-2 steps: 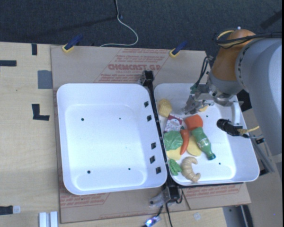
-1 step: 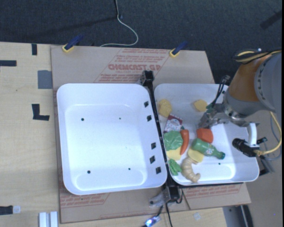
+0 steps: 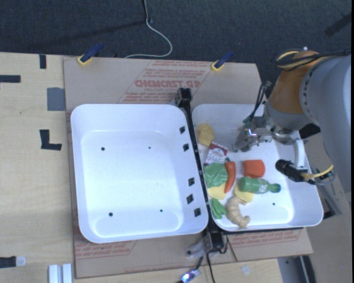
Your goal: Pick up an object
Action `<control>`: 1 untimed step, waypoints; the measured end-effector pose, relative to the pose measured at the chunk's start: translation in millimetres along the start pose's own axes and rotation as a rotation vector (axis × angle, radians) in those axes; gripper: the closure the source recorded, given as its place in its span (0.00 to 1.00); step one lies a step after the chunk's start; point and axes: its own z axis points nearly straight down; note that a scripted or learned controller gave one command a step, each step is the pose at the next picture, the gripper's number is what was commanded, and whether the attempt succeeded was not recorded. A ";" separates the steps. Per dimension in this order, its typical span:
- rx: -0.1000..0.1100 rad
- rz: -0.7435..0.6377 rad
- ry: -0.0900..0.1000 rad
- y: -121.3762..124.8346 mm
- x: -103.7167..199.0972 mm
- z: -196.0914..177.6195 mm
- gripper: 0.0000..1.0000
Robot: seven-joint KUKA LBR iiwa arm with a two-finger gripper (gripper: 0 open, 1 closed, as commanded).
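The right bin [image 3: 301, 214] holds several toy foods: a yellow piece [image 3: 205, 134], a red-and-white packet [image 3: 216, 154], a green leafy piece [image 3: 215, 174], an orange carrot [image 3: 230, 175], a red-orange block [image 3: 254, 168], a green bottle [image 3: 256, 186], a pale yellow piece [image 3: 243, 197] and a tan peanut-like piece [image 3: 236, 213]. My gripper [image 3: 245, 140] hangs over the bin's upper middle, just above the red-orange block and right of the packet. Nothing shows between its fingers.
The left bin [image 3: 85, 158] lies beside the right one, with a black divider strip [image 3: 192, 158] between them. Both rest on a cardboard sheet [image 3: 159, 84] clamped at its top. The arm's grey body [image 3: 324, 99] covers the right bin's far right corner.
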 end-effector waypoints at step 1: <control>0.002 0.002 0.001 6.0 -0.8 0.2 1.00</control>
